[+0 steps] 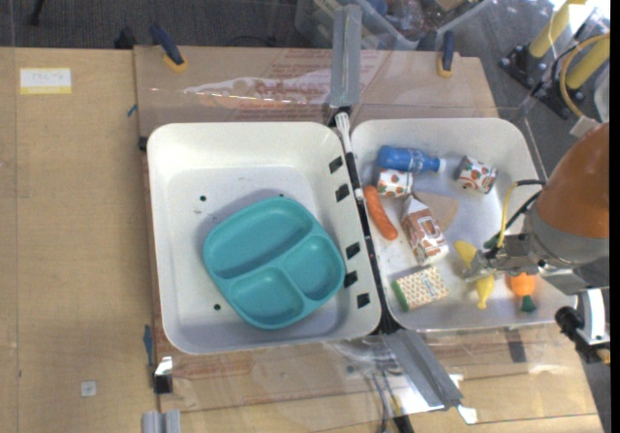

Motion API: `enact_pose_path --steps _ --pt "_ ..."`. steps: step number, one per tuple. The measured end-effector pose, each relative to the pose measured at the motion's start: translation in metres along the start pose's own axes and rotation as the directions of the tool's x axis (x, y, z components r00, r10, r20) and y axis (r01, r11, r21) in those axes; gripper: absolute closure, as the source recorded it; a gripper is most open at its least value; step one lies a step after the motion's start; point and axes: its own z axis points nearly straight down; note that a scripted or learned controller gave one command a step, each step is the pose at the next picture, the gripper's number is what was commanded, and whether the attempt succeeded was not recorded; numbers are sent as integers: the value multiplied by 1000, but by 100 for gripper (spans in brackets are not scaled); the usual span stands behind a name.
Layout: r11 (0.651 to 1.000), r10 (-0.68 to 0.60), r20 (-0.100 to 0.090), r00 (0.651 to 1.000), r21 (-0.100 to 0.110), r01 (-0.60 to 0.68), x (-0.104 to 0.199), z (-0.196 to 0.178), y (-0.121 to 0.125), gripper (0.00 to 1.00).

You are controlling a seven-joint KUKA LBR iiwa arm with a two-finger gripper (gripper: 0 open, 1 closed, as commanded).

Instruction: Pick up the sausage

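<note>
The sausage [381, 213], a slim orange-red piece, lies slanted against the left wall of the right bin [441, 127]. The arm comes in from the right with its orange band over the bin's right rim. My gripper [487, 263] hangs low in the bin's right front part, well to the right of the sausage. It is right above some small yellow toy pieces [481, 292]. I see nothing lifted by it.
The right bin also holds a blue bottle [407, 160], two small cans [394, 183] [476, 175], a brown carton [424, 232], a cracker box [419, 288] and an orange fruit [523, 284]. A teal divided plate [274, 262] lies in the left bin [174, 228].
</note>
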Motion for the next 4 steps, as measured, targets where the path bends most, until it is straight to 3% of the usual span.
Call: enact_pose_path --steps 1,2,3,4 --pt "1000 -1 -3 1000 7 1 80 -151 -6 100" --pt "997 -76 -4 997 6 76 159 -149 60 100" --pt "995 -104 -5 995 10 104 266 -118 37 100" --pt "994 -111 -5 994 11 111 333 -111 20 100"
